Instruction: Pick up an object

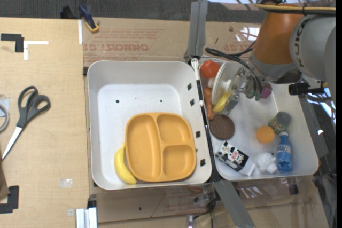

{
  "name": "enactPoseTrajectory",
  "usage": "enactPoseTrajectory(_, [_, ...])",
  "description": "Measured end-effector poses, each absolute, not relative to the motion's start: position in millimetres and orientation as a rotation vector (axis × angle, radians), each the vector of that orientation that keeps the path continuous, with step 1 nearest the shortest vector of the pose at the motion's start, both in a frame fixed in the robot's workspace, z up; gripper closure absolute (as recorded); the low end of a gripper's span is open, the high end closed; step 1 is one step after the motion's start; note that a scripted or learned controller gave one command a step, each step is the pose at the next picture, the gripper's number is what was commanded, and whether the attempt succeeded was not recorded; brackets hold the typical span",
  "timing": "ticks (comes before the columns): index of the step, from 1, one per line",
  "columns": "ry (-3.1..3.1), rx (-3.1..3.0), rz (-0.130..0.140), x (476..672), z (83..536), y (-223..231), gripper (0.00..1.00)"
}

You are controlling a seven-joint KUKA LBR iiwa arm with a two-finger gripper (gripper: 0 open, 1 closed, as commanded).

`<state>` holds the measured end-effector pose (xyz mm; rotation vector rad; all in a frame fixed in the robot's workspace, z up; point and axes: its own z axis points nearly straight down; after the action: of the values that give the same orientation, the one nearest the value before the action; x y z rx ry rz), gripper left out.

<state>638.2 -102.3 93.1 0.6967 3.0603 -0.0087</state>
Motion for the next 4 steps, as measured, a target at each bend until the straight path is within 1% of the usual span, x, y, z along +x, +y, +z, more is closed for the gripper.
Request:
enactPoseTrajectory(1, [3.052,0.695,-0.014,640.0,104.8,-104.8,1.0])
enactPoseTrajectory(2, [3.05,0.735,-0.001,589.7,244.2,-137.5,1.0])
enactPoseTrajectory(3, [2.95,1.068,0.001,611.1,93.3,-114.7,1.0])
enactPoseTrajectory(4, [2.871,1.265,-0.001,643.5,287.0,-115.8,1.0])
